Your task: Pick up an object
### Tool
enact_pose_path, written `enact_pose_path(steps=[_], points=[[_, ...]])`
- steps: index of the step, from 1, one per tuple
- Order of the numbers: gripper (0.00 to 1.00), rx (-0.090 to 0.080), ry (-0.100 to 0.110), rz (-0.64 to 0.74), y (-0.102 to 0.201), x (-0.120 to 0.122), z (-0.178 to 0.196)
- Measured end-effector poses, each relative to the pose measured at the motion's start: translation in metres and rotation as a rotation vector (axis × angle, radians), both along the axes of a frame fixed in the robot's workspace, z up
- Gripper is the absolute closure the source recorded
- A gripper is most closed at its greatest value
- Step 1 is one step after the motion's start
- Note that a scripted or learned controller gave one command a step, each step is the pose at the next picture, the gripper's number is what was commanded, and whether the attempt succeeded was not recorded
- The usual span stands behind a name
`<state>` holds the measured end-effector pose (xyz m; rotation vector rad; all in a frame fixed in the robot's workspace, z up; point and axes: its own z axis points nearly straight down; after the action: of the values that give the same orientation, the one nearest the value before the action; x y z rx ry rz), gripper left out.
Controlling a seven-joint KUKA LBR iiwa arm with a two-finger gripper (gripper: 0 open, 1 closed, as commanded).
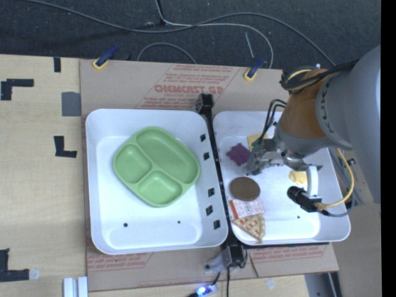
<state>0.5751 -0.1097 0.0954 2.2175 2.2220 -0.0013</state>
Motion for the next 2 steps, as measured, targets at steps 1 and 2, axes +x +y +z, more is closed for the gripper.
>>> enact_pose_path(steps=[1, 2], points=[[1.00, 0.002, -0.003, 0.000, 0.007, 0.001, 0.061], [1.00, 0.002, -0.001, 0.000, 0.011, 0.006, 0.104]])
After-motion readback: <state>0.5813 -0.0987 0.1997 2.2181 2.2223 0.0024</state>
